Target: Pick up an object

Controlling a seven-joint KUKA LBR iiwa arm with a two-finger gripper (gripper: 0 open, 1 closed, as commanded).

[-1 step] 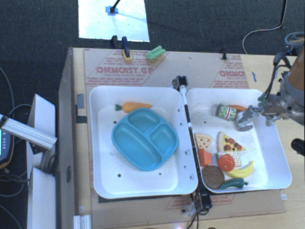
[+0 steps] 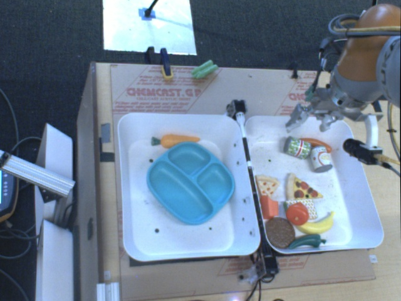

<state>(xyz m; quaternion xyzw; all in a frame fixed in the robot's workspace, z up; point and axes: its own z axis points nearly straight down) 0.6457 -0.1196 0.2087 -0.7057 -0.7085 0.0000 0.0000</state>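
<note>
Claw (image 2: 311, 119): hanging over the far rim of the right bin (image 2: 366, 209), fingers spread apart and gripping nothing, tips pointing down. Arm (image 2: 366, 49): reaching in from the right, orange band showing above the wrist.

Can (image 2: 297, 147): lying on its side just beneath and in front of the claw; nearest candidate for pickup. All further places are given relative to this can.
- Second can (image 2: 321, 160): lying just to its right.
- Orange-red piece (image 2: 321, 143): touching between the two cans.
- Pizza slices (image 2: 302, 189): lying nearer the camera.
- Tomato (image 2: 297, 214), banana (image 2: 317, 223), brown disc (image 2: 280, 231), green pepper (image 2: 307, 243): clustering at the near end, well apart.
- Blue plate (image 2: 190, 182) and carrot (image 2: 175, 140): sitting to its left, in the left bin (image 2: 135, 187).

Step in hand, as judged: lowering onto a target. Doing it well is likely calling for centring the spread fingers across the can's narrow width, descending straight, and closing only once the fingers are straddling it, since a rounded body may be rolling away toward its neighbour.
</note>
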